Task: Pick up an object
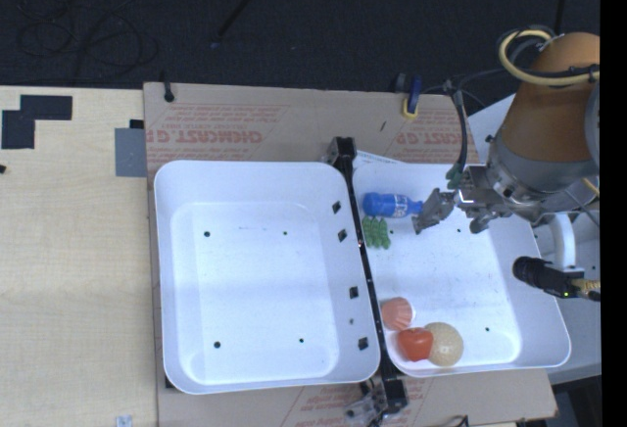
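In the right bin (529, 337), a bottle (388, 206) lies behind three fruits (421, 335) at its front-left corner.

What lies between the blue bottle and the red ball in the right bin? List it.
In the camera view, between the blue bottle and the red ball: a green toy, bare bin floor, then a pink ball.

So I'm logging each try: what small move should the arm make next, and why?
Probably ease the hand down and toward the blue bottle. The hand hangs over the right bin beside that bottle with nothing between its fingers, and the bottle is the closest thing.
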